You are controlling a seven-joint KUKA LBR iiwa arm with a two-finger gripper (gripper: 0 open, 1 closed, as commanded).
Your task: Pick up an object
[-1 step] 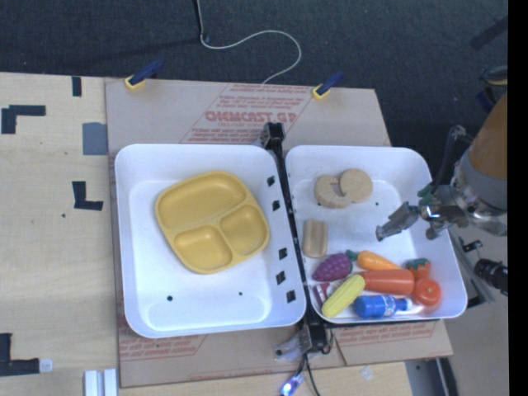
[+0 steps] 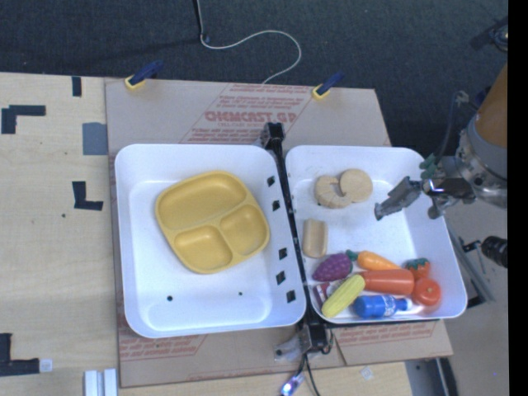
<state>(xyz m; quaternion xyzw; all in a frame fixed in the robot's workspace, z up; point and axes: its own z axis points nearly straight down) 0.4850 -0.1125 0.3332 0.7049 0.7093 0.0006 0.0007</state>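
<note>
Table (image 2: 49, 221): wood-toned top carrying a cardboard sheet (image 2: 247, 114) with two white bins side by side on it.
Left bin (image 2: 132, 246): holds one yellow divided plate (image 2: 213, 221), lying flat near its middle.
Right bin (image 2: 429, 246): holds all the toy food.
Far group: tan round bread pieces (image 2: 342, 188), touching each other, near the bin's far left corner.
Middle: beige block (image 2: 314, 238), just beside the divider between the bins.
Near group: purple grapes (image 2: 333, 266), yellow corn (image 2: 343, 294), carrot (image 2: 378, 261), orange-red sausage (image 2: 388, 282), tomato (image 2: 426, 292), blue bottle (image 2: 378, 306), clustered and mostly touching.
Arm (image 2: 491, 139): reaches in from the right, above the right bin's right edge.
Tool (image 2: 412, 198): two dark fingers spread apart, nothing between them, over bare bin floor right of the bread pieces.
</note>
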